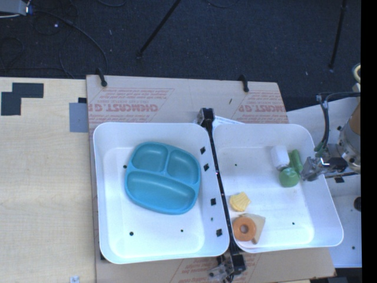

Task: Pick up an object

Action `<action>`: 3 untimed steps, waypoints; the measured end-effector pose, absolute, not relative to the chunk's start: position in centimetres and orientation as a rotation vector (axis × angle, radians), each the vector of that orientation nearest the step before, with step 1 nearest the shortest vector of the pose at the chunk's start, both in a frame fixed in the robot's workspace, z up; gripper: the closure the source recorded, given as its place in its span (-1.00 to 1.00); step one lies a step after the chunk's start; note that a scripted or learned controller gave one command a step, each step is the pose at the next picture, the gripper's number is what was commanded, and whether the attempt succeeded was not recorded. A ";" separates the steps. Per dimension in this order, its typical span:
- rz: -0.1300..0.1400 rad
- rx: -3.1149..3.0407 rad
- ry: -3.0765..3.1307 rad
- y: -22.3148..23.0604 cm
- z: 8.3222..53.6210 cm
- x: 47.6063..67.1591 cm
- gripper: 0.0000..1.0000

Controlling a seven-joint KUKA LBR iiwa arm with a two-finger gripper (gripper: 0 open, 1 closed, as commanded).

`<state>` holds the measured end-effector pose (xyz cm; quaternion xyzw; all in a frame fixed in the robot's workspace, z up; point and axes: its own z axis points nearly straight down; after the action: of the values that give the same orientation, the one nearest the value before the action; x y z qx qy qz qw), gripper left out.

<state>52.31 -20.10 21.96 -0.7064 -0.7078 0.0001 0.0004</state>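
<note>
Look at the right bin [321, 217]. Your gripper [310, 171] sits at its right side, just over the rim, about halfway up the bin. It is small and dark in the picture, so you cannot tell how it is set, and nothing can be seen held in it.

The closest thing to grab is the green toy [290, 171]. It lies just to the left of the gripper, almost touching it. It has a round fat end near the bottom and a thin green part going up, so its long way runs up and down the picture, leaning a little. A small white block [279, 156] lies right beside it, on the upper left, touching or nearly so. You may bump the white block if you go in from the top.

So the move, I think, is a short slide left and then down. Close across the thin way of the green toy, not along its long way.

Other things are farther off. A yellow piece [239, 202] and an orange ring [244, 229] on a tan scrap lie near the bin's lower left. The blue plate [162, 177] is in the left bin [109, 217], well away from your gripper.
</note>
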 end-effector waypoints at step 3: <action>0.003 -2.211 -2.224 -5.0 21.4 55.5 1.00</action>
<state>55.46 -5.04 21.43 -0.7049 -0.7093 0.0009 0.0027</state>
